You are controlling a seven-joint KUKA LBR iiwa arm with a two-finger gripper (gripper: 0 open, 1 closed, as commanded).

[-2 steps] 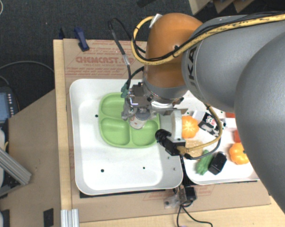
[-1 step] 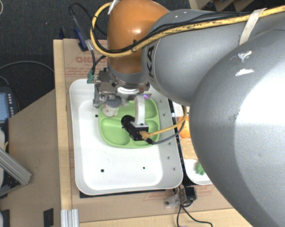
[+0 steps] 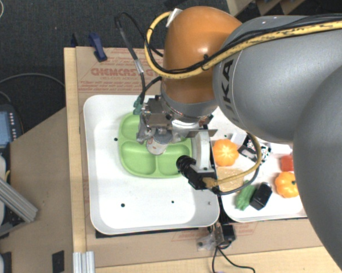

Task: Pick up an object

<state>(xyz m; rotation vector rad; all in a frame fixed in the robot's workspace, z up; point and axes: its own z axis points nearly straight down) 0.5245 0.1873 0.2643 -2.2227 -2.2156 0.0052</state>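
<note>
A light green sectioned plate lies in the left white bin, toward its upper middle. My gripper hangs straight over the plate's centre, low and close to its surface. The wrist and orange band hide the plate's right part. In the right bin I see an orange ball, a small orange pepper-like piece, a red piece, a green piece and a black block.
The big grey arm covers most of the right bin and the right side of the view. A brown cardboard sheet lies under the bins. Cables run along the wrist and over the divide between the bins.
</note>
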